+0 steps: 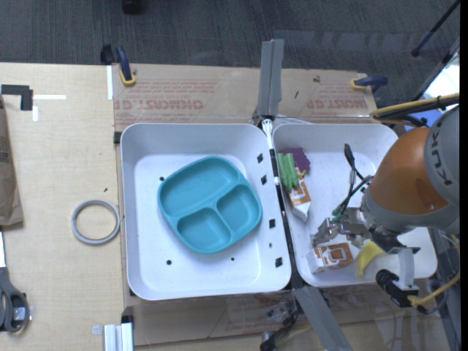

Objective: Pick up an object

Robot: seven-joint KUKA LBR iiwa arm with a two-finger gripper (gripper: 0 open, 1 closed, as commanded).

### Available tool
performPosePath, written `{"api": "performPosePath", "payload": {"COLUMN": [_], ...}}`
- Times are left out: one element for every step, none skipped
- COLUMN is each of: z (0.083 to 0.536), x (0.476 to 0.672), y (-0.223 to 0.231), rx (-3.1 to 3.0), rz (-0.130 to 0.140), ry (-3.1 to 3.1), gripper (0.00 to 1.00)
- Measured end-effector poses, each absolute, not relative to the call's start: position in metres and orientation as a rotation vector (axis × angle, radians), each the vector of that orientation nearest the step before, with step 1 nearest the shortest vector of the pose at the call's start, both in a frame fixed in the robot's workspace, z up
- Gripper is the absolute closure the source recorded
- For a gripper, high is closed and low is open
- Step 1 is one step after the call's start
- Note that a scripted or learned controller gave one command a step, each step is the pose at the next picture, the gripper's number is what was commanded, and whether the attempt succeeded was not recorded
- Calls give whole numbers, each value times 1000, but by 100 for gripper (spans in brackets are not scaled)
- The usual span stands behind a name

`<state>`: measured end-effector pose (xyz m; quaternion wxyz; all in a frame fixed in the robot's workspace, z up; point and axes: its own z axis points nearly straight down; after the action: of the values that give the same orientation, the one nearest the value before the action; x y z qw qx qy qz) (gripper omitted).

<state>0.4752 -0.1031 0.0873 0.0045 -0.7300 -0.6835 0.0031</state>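
Observation:
The right bin (329, 134) holds several small items. An orange and white packet (333, 256) lies near its front edge, and a yellow object (368, 258) lies just to the right of it. A green object (287, 170) and a purple one (300, 159) sit along the bin's left wall, with a second orange and white packet (300, 197) below them. My gripper (327, 234) hangs low over the front of this bin, just above the first packet and left of the yellow object. The arm's orange band (409, 178) covers the bin's right part.
The left bin (131, 218) holds a blue divided plate (210, 205). A grey ring (96, 221) lies on the bench left of the bins, and scissors (11, 307) lie at the bench's lower left. A metal divider bar (270, 79) stands behind the bins.

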Motion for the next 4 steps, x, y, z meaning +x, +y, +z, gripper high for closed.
{"api": "performPosePath", "payload": {"z": [92, 135, 135, 88], "x": [474, 510, 510, 585], "y": [-104, -179, -179, -126], "rx": [-2286, -2214, -2213, -1990], "rz": [17, 8, 7, 7], "ry": [-2132, -2220, -2220, -2424], "gripper": [100, 100, 0, 0]}}
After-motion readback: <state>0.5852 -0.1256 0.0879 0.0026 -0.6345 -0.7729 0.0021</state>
